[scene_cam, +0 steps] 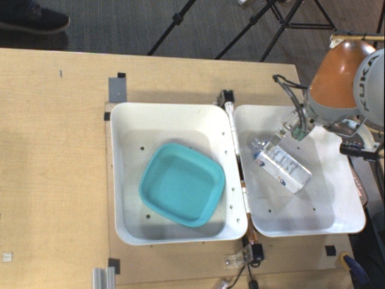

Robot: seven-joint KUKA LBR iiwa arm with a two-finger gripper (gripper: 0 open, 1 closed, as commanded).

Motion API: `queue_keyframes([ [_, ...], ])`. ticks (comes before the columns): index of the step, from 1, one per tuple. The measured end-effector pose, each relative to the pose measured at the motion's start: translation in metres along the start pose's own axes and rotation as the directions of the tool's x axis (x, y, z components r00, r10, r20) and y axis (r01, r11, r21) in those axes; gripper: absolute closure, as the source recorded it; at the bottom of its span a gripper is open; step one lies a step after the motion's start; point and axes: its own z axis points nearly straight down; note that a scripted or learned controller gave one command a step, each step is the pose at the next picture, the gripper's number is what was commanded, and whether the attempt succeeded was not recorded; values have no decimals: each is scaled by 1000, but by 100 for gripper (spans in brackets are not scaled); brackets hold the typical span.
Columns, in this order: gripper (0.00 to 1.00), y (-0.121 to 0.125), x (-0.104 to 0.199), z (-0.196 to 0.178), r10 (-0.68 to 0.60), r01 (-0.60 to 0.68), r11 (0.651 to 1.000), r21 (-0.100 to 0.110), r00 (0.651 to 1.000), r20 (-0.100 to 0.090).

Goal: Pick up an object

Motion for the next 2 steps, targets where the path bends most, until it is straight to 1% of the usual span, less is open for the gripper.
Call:
queue_keyframes([
  [1,0,1,0,0,-34,34,999,-1,999,1],
  [2,0,1,0,0,-97,97,995,-2,995,2],
])
